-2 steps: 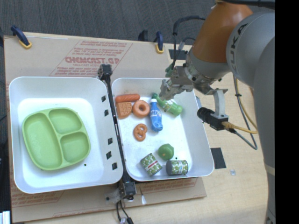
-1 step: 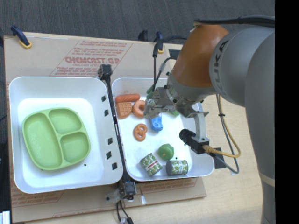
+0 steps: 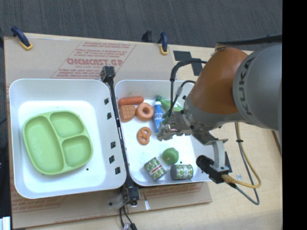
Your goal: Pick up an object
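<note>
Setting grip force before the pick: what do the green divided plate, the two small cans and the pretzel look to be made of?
Green divided plate: likely moulded plastic, matte, with an even colour and soft rounded ridges.
Two small cans: toy-sized, with green printed labels and pale ends; plastic or metal, I cannot tell which.
Pretzel: probably play-food plastic or rubber, a uniform orange-brown with a slight sheen.

One fixed cam above the bench, angled down, both white bins in frame: left bin (image 3: 57,87) toward 9 o'clock, right bin (image 3: 192,178) at center. Arm (image 3: 240,90) enters from 3 o'clock. Mid-range overhead view.
</note>
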### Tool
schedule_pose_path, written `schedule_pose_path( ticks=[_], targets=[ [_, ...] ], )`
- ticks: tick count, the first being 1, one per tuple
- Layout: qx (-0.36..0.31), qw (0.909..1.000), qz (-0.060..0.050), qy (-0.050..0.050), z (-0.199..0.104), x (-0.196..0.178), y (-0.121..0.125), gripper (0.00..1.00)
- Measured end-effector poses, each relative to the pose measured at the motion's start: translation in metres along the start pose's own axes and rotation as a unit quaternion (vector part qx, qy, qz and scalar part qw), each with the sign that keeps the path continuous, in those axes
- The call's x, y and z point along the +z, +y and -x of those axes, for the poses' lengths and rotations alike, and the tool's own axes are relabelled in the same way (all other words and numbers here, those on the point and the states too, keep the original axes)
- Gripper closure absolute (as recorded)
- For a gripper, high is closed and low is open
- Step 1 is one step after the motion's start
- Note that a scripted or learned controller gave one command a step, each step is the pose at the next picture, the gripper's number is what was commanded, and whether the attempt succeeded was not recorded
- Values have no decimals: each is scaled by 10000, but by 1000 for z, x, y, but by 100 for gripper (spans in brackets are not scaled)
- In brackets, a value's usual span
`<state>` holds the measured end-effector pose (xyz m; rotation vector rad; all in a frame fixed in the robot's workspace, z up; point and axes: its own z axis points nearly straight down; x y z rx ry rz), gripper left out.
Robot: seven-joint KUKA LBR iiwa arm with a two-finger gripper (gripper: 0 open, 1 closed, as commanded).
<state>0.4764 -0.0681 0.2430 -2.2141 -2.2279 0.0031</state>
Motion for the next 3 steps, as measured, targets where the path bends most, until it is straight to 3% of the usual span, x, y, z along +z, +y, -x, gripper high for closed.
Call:
schedule_pose_path(
  ticks=[1, 2, 3],
  targets=[
    [-9, 10000, 2, 4, -31, 14, 1, 100],
    [-1, 10000, -11, 3, 15, 32, 0, 100],
    [0, 10000, 15, 2, 41, -26, 114, 100]
  ],
)
